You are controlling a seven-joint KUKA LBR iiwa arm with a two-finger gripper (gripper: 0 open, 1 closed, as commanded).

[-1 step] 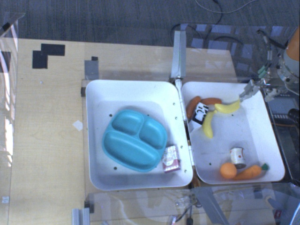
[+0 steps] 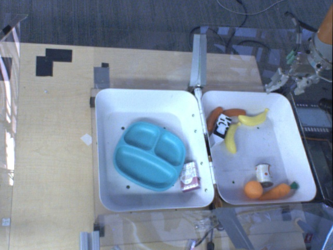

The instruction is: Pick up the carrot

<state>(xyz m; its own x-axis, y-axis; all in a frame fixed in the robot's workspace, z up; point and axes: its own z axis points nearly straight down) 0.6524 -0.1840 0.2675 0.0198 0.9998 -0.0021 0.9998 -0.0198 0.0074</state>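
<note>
The carrot (image 2: 277, 191) is orange with a green stub at its right end. It lies flat along the front wall of the right bin (image 2: 291, 139), near the front right corner. An orange ball-shaped fruit (image 2: 253, 190) touches its left end. My gripper (image 2: 289, 82) hangs above the back right corner of that bin, well behind the carrot. Its two fingers are spread apart with nothing between them.
A small can (image 2: 264, 174) stands just behind the carrot. Two bananas (image 2: 253, 119), a red sausage (image 2: 214, 117) and a black-and-white block (image 2: 222, 125) lie at the bin's back left. The left bin (image 2: 104, 139) holds a blue divided plate (image 2: 150, 155) and a small packet (image 2: 190, 177).
</note>
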